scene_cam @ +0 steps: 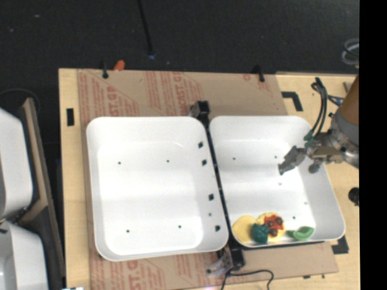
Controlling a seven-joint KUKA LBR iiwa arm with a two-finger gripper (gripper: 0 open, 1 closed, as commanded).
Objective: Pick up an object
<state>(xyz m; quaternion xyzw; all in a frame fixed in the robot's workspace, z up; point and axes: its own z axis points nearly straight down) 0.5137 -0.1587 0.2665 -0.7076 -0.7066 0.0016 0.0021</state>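
Camera view: the gripper point(291, 160) hangs over the upper right part of the right bin point(254, 128), reached in from the right edge. One dark finger shows slanting down and to the left, but whether the fingers are open or closed cannot be told, and nothing is seen between them. The step in hand looks like the approach, with no grasp yet made. The objects to pick lie well apart from the fingers, toward the bin's near wall: a cluster of small toys point(270, 227), a pale yellow piece under a teal one, something red on top and a green piece on the right. The next move calls for travel down the bin toward that cluster, then a descent onto one piece. They lie touching and close to the wall, which may hinder a clean grip. The left bin point(97, 162) sits beyond the divider clips point(205, 162), on the cardboard-covered surface point(151, 92)
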